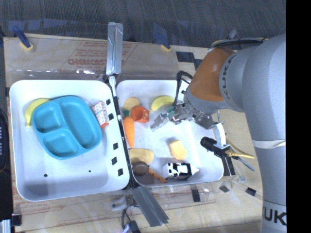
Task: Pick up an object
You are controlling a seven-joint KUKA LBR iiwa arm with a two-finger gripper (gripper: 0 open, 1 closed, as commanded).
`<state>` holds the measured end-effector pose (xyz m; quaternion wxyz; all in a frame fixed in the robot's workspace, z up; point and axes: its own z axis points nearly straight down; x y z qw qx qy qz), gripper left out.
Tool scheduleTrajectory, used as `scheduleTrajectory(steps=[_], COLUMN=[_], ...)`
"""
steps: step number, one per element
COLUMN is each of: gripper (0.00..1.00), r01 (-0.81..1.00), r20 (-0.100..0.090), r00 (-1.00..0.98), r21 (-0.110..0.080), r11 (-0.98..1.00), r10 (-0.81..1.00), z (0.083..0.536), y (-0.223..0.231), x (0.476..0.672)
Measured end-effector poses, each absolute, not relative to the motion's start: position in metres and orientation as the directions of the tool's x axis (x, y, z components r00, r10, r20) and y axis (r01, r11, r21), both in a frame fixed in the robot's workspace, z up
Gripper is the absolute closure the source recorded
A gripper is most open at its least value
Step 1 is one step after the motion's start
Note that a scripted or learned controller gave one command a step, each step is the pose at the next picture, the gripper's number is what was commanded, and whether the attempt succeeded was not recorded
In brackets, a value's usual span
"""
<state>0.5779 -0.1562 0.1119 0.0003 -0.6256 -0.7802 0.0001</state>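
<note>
My gripper [160,121] hangs over the middle of the right bin [209,171], below the grey arm and its orange band. It is just right of an orange-red cup [140,114] and just below a yellow banana-shaped piece [162,102]. Nothing shows as held by it. An orange carrot [129,131] lies along the bin's left wall. A yellow block [178,149] lies below the gripper. A black and white object [180,170] sits near the front wall.
The left bin [29,178] holds a blue divided tray [67,125], a yellow piece [34,108] partly under it and a small red and white box [100,114]. A pale yellow piece [131,102], a yellow chip [141,155] and a brown item [141,169] lie in the right bin.
</note>
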Motion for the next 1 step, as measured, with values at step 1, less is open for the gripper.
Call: scheduleTrajectory(steps=[1], gripper=[0.0], r01=[0.999], r20=[0.0], r00=[-0.036], r21=[0.001], r11=[0.036], r10=[0.999], z=[0.1263], y=[-0.1483], x=[0.6363])
